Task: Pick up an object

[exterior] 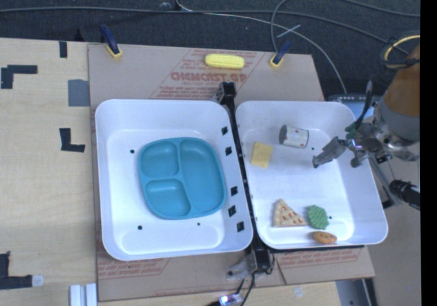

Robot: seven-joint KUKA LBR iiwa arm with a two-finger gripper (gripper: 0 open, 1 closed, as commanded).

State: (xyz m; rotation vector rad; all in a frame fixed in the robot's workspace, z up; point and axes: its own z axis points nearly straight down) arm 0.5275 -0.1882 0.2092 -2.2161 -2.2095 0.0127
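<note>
Orange snack (324, 237), green piece (317, 216), pizza-like wedge (287, 215) untouched in right bin (369, 229); gripper (339, 152) at far edge, apparently open and empty, pick not yet made.

Wooden bench (41, 195) under a cardboard sheet (184, 72) with two white bins (109, 161) and a yellow piece (224, 61).

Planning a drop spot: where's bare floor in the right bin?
Right bin: bare middle strip between the yellow block and pizza slice; also the far-left corner beyond the cup. Crowded along the near wall: pizza slice, green piece, orange piece. The gripper overhangs the right side.
</note>
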